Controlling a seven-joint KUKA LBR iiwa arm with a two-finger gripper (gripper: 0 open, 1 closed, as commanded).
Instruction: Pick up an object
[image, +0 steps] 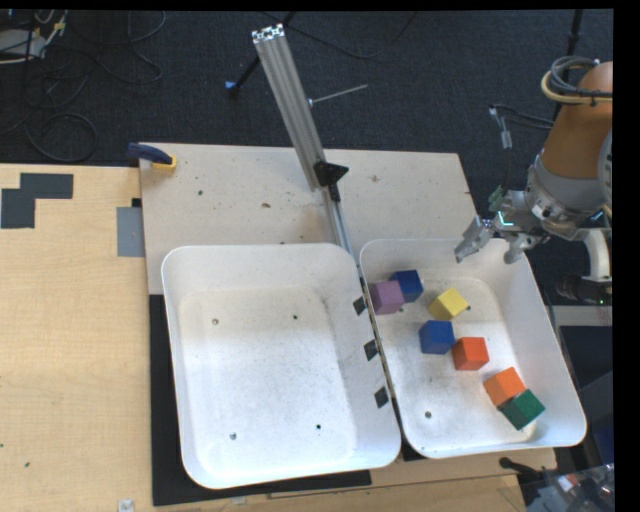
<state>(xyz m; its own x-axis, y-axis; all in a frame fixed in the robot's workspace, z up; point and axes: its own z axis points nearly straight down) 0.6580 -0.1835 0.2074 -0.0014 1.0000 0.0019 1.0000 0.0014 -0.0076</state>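
Slanted aluminium rail at twelve o'clock, topped by a checkered tag, ending in a black bracket on the pale board. Blue-and-yellow clamp at ten o'clock, on that board's corner. Light wooden table at nine o'clock, bearing dark grey patches. Dark carpet across the top, strewn with black cables. Three small black clips down the seam at centre.

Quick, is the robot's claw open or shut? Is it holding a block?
Gripper: open, holding nothing, above the right bin's top edge.
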